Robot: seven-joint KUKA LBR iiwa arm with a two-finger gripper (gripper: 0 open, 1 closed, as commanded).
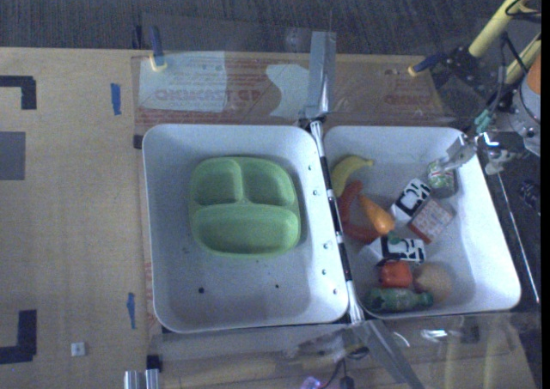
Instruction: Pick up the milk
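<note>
The gripper (443,173) hangs low over the far right part of the right bin (498,280), reaching in from the right edge; whether it is released or clenched cannot be told, and nothing can be made out in its grasp.

The wooden bench (69,233) carries both bins, which touch along their inner rims. The left bin (168,293) holds a green divided plate (245,205), lying flat towards its far half.

In the right bin the goods are crowded together. A yellow banana (348,170) lies at the far left, with a red pepper (353,214) and an orange carrot-like piece (377,215) just near of it. The milk (411,198), a black-and-white patterned carton, lies tilted just left and near of the gripper, apart from it. A pinkish box (430,220) touches its near right side. A second black-and-white carton (403,248) sits nearer still. At the near wall are a beige round item (434,278), a green vegetable (397,299) and a small tomato (394,273).
</note>
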